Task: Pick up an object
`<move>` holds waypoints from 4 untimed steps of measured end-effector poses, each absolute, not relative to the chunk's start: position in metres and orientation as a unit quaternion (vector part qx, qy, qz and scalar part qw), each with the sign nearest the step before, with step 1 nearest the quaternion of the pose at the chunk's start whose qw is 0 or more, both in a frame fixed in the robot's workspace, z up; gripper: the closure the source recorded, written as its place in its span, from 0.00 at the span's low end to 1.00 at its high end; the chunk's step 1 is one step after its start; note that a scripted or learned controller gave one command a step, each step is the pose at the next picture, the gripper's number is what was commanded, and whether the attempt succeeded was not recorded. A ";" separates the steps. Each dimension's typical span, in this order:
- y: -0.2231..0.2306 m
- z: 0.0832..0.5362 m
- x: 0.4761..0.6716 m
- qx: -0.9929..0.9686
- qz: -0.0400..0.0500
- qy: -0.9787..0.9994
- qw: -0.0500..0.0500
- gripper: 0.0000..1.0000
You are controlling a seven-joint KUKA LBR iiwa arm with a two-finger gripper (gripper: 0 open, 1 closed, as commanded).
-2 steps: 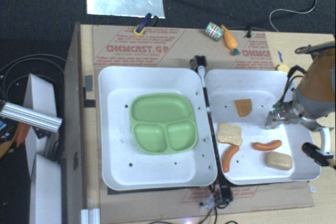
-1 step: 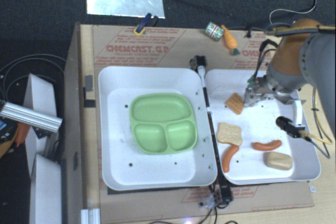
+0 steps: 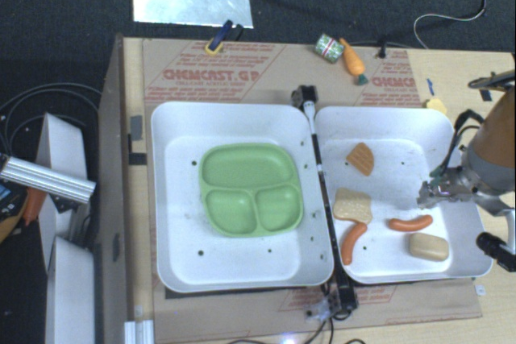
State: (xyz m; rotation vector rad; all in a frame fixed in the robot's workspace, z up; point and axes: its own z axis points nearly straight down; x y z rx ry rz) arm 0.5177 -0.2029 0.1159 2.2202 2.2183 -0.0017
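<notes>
While the grey arm (image 3: 493, 142) enters from the right edge of the frame, its orange band showing just above the wrist, it bends down toward the right bin (image 3: 403, 131) and ends in the pincer (image 3: 435, 191), which sits low over the bin's right side. Whether the pincer is wide or narrow I cannot tell; the tip is small and dark against the white floor, and nothing shows between its tips.

Just below and left of the pincer lies a red-orange toy sausage (image 3: 410, 223), lengthwise across the bin. A pale bread roll (image 3: 428, 246) rests just beneath it, near the bin's lower right corner. Further left, a tan slice of toast (image 3: 353, 206) lies flat, and a second sausage (image 3: 351, 242) curves downward from just under it, close to the divider between the bins. An orange-brown waffle-like piece (image 3: 361, 158) sits apart in the upper middle of the right bin.

Over in the left bin (image 3: 177, 133), a green divided plate (image 3: 251, 188) with three compartments occupies the centre.

Beyond the bins, at the top of the table (image 3: 266, 64), a toy carrot (image 3: 352, 60) lies beside a small green can (image 3: 328, 47).
</notes>
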 end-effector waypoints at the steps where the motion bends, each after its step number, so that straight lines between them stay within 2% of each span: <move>1: -0.153 0.084 0.560 0.706 0.001 0.708 0.000 0.00; 2: -0.107 0.086 0.637 0.706 0.001 0.708 0.001 0.00; 3: -0.131 0.085 0.628 0.706 0.000 0.708 0.001 0.00; 4: -0.082 0.122 0.664 0.705 0.002 0.709 0.002 0.00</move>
